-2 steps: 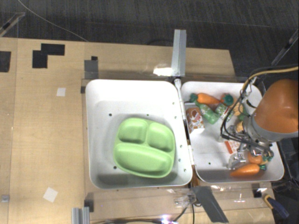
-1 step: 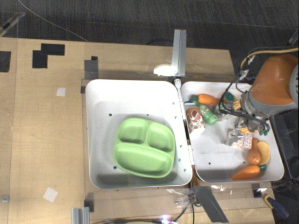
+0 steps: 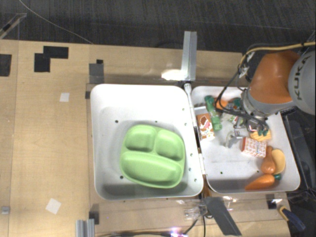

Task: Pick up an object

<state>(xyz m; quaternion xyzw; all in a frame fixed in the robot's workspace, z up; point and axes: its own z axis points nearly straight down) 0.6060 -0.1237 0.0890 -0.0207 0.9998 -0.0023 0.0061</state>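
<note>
- Over the right bin, my hand hangs low above the bare white floor, with my grey wrist and orange band above it toward the far right corner
- Hand state: cannot tell whether it is spread or pressed together; the tip is small and dark against clutter, and I see nothing lodged in it
- Candidate objects all lie in this bin: a small printed box just left of my hand near the dividing wall, a patterned red-and-white packet just right of it, and an orange carrot-like piece with other orange and yellow food toys near the front right corner
- Left bin carries a green divided plate, well apart from my hand
- Risk, in my judgement: my hand sits between the box and the packet, so a straight descent may close on bare floor
- Further risk: the flat packet offers little edge and could slide away
- Crowding at the far wall could snag my cables
</note>
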